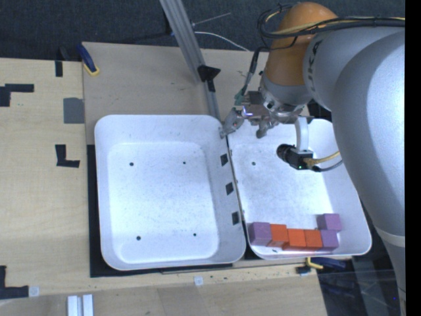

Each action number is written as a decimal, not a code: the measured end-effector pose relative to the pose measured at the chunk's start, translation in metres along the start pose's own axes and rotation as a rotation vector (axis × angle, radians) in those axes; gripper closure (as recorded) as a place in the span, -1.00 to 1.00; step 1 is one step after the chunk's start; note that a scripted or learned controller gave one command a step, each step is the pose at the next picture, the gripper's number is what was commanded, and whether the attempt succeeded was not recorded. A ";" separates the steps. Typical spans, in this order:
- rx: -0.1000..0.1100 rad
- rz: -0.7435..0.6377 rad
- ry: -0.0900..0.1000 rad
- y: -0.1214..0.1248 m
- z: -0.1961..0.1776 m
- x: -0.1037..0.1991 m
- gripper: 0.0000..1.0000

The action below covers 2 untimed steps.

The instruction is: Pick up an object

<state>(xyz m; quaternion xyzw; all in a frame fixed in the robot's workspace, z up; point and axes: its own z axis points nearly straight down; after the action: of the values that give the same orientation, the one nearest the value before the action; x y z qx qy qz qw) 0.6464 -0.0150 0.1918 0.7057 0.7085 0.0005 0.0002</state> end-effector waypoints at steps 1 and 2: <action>0.001 0.000 0.000 0.027 0.000 0.026 -1.00; 0.008 0.004 -0.001 -0.048 0.000 0.031 -1.00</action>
<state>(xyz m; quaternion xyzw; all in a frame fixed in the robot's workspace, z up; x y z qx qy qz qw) 0.5983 0.0162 0.1917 0.7072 0.7070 -0.0026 -0.0021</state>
